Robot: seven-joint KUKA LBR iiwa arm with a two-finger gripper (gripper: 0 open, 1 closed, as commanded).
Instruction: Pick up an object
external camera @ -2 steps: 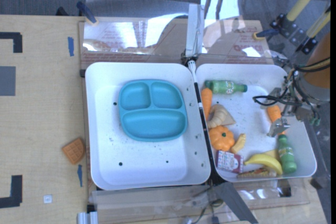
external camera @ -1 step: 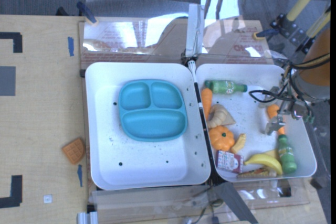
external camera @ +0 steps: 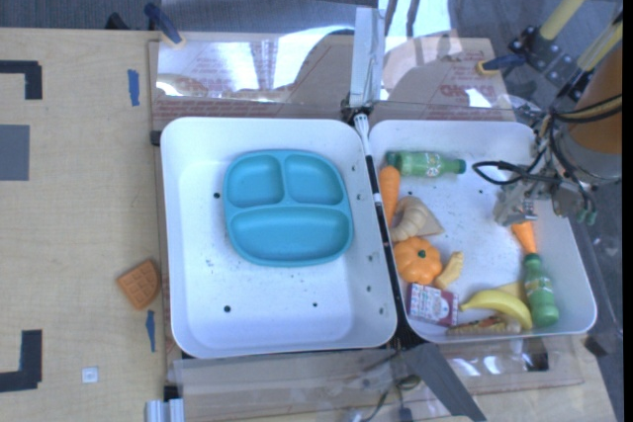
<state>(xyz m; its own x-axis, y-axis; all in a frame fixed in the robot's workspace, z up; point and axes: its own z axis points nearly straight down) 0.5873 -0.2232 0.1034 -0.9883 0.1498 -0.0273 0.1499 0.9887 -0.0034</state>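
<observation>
Gripper sits low at the right bin's right side, practically touching a small carrot just nearer us, long axis running near-far. Can't tell its state.

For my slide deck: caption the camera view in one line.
Claw poised over a small carrot in the right bin of toy food; blue divided plate in left bin.
</observation>
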